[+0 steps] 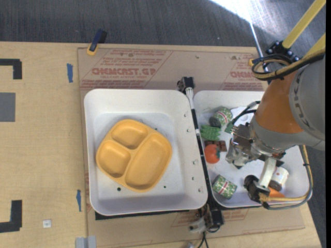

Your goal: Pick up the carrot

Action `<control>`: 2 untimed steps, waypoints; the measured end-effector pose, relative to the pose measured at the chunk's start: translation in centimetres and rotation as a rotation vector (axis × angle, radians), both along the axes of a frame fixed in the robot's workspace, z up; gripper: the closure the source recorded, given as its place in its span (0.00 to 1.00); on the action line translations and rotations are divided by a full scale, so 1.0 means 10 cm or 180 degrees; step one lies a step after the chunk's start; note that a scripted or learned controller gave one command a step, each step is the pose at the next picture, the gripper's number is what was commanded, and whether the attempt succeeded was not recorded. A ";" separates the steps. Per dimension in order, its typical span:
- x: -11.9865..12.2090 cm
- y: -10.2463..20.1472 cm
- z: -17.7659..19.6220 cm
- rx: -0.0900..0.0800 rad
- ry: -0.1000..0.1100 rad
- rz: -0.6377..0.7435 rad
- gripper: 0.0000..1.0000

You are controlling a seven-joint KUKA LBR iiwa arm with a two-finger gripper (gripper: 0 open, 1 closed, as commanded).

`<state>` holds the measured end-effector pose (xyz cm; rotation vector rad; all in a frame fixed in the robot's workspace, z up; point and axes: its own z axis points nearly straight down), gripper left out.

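Status: the carrot is not yet lifted. The carrot (pixel 276 194) shows as a short orange length at the lower right of the frame. It lies on the floor of the right bin (pixel 243 100) near that bin's bottom rim and is partly hidden by robot hardware.

Tool position: the gripper (pixel 239 154) hangs over the middle of the right bin, up and to the left of the carrot and apart from it. It stands just beside a red-orange round item (pixel 211 153). Nothing can be seen held in it. Whether the tool is released or clenched cannot be told from this angle.

Other contents of the right bin:
- two green-and-white cans, one (pixel 223 116) near the top and one (pixel 224 186) near the bottom;
- a green item (pixel 209 133) at the bin's left wall.

The left bin (pixel 103 107) bears a yellow divided plate (pixel 135 154).

Remaining, as judged: move the tool toward the lower right, descend over the carrot, close on it and lift.
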<state>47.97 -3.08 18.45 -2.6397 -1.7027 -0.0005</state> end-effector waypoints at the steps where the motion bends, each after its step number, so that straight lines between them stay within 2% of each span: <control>1: 0.00 0.21 0.36 -0.0002 0.0002 -0.0904 1.00; 2: 0.00 0.54 0.99 -0.0002 0.0002 -0.1345 1.00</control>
